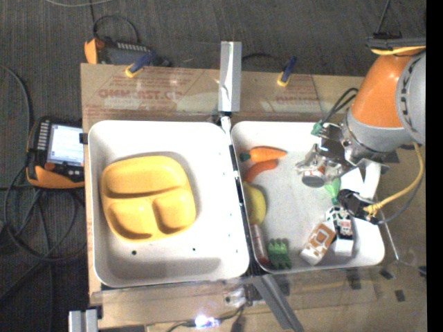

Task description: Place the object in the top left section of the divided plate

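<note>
Gripper (315, 170) hovering low in the right bin (291, 216), just right of the orange carrot (264, 155), finger state impossible to tell from here, while the yellow divided plate (147, 196) waits in the left bin (104, 254).

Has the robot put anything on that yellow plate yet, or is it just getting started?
Just getting started, it seems. The yellow divided plate in the left bin has nothing in any section. The claw is over the right bin, near the carrot, but I can't tell whether it has gripped anything. The lemon and green block lie there too. Picking something, carrying it across and placing it top left all remain.
</note>
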`<state>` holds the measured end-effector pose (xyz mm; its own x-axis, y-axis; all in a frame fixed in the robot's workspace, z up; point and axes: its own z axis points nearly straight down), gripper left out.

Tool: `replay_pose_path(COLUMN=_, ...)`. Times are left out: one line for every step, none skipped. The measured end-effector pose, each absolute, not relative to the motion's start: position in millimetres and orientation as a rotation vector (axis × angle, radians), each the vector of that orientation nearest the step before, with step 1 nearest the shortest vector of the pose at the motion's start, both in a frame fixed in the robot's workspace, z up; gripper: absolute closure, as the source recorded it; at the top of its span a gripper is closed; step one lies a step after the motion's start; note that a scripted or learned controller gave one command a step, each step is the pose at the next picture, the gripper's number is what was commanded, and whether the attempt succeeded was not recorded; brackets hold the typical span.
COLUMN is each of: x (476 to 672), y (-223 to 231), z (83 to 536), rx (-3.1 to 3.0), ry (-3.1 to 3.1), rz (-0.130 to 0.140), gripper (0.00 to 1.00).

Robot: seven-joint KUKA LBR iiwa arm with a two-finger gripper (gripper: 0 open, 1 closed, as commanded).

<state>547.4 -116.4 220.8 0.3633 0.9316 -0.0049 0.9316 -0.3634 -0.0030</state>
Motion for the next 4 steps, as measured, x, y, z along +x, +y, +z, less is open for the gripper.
replay_pose_path(x=627.3, y=-118.6, z=258.1, rx=2.557, ry=1.825, rz=-0.007, gripper=1.00)
replay_pose_path(x=644.3, y=-103.2, z=238.9, rx=2.498, ry=1.904, rz=-0.009, gripper=1.00)
replay_pose_path(x=644.3, y=-102.6, z=247.2, rx=2.495, ry=1.906, rz=-0.016, gripper=1.00)
replay_pose_path(x=644.1, y=-87.2, z=243.7, rx=2.302, ry=2.138, rz=-0.007, gripper=1.00)
